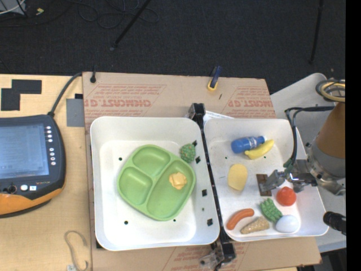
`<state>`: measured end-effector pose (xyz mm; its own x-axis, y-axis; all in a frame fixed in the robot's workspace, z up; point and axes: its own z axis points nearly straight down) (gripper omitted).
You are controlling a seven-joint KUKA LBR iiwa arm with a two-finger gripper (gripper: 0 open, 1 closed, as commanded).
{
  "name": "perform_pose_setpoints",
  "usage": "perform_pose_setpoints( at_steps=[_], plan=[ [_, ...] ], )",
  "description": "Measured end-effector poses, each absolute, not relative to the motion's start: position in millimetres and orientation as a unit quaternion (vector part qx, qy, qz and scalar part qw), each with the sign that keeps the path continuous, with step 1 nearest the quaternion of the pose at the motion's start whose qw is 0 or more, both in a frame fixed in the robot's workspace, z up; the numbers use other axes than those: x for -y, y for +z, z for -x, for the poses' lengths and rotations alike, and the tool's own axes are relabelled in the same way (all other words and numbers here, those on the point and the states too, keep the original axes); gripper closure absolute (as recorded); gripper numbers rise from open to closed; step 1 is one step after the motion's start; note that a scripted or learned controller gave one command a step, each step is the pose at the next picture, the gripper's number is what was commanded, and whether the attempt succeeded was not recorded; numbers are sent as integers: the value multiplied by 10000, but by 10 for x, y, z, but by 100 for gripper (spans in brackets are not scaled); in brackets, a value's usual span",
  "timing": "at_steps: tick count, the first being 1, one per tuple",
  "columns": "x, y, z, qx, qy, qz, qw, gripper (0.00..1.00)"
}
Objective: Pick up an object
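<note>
Red tomato [286, 196] just beside gripper [268, 184], right bin [220, 168].

Robotics lab, test rig.
Arm [333, 145] at a worktop [34, 236] with taped-down cardboard [169, 95], two white bins [101, 208] of toy food [242, 219], teach pendant [28, 157] on the left, loose cables [84, 4] across dark carpet [225, 27] behind.
</note>
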<state>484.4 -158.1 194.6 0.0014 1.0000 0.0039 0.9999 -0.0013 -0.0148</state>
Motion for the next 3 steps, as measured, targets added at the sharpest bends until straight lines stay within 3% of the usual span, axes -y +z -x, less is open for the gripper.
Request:
perform_pose_setpoints(
  at_steps=[1,3],
  plan=[
    [1585,1985,-4864,7071,16,7071,31,0],
    [1474,1049,-4796,7076,20,7066,53,0]
  ],
)
